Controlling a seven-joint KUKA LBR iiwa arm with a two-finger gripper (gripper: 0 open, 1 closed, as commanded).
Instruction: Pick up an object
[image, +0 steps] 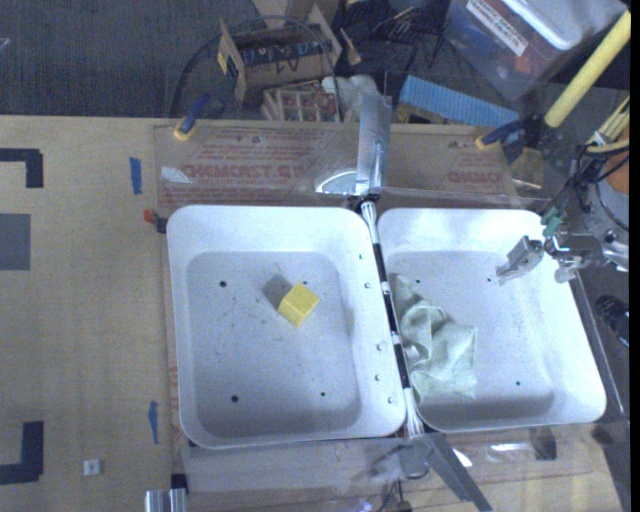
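We see a yellow block (298, 304) lying in the left bin (200, 240), near its middle. A pale crumpled cloth (435, 345) sits in the right bin (560, 390), against the shared wall. The gripper (520, 255) hangs over the right bin's far right; whether it's apart or together, we cannot tell. Red lettering on the cardboard (250, 165) behind is too blurred to read.

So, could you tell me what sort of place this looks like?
Probably a robotics lab: a wooden bench bears two white bins, a gripper reaches in, and boxes and cables clutter the floor behind.
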